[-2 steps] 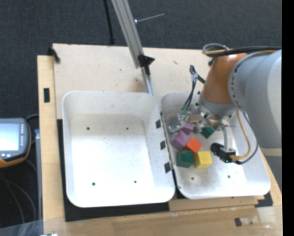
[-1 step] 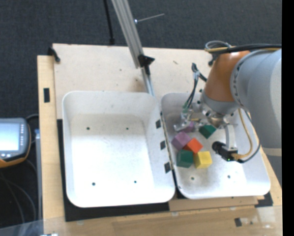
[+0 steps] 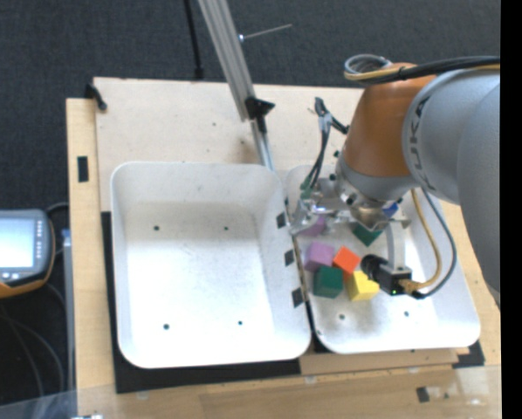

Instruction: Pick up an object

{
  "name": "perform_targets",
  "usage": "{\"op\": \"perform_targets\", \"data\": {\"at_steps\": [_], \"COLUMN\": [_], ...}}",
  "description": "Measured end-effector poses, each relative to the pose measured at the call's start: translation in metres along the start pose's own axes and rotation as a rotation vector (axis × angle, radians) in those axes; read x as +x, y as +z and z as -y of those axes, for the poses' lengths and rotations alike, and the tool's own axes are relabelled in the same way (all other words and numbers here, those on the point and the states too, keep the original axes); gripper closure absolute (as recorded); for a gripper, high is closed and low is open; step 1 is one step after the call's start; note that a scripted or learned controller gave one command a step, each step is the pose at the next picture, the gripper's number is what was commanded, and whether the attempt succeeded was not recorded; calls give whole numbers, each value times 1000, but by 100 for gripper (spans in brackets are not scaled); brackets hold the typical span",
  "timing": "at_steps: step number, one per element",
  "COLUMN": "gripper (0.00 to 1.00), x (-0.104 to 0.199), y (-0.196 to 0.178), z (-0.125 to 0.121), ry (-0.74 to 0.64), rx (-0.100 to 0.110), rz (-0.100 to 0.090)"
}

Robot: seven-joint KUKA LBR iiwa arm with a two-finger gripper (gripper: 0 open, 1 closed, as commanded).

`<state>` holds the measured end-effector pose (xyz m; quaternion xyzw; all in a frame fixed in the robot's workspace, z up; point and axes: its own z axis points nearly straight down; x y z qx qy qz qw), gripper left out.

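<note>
Small blocks lie clustered in the right bin (image 3: 418, 326): a purple block (image 3: 319, 254), an orange block (image 3: 346, 259), a green block (image 3: 327, 281) and a yellow block (image 3: 362, 285). A dark green piece (image 3: 367, 232) and a pinkish piece (image 3: 312, 227) lie just under the wrist. My gripper (image 3: 348, 212) hangs low over the far left part of this bin, right above the cluster. The orange-banded wrist hides its fingers.
The left bin (image 3: 200, 260) sits beside the right one, their walls touching near the block cluster. A slanted metal pole (image 3: 230, 55) rises behind the bins. Cables (image 3: 431, 260) loop off the wrist over the right bin. A small screen device (image 3: 12, 243) is at far left.
</note>
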<state>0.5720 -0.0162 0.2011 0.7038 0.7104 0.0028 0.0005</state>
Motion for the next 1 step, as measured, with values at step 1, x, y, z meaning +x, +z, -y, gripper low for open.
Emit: {"op": "perform_targets", "data": {"at_steps": [1], "gripper": [100], "x": [66], "y": [5], "z": [58], "ry": [1], "rx": [9], "rz": [1]}}
